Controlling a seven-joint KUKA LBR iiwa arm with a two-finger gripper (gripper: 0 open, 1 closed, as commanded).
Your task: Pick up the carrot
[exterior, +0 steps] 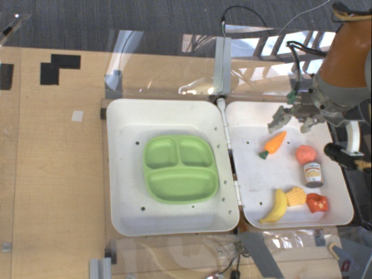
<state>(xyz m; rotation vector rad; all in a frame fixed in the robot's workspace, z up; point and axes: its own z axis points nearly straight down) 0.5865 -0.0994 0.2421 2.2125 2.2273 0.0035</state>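
The carrot [274, 143] is lying in the right bin [250, 197], tilted, its green end pointing toward the near left. The gripper [295, 120] is hovering at the far side of that bin with its fingers [278, 119] spread wide and gripping nothing; the carrot is sitting just near of the left finger, apart from it. A pink ball [306, 153] and a small jar [313, 174] are resting to the carrot's right.
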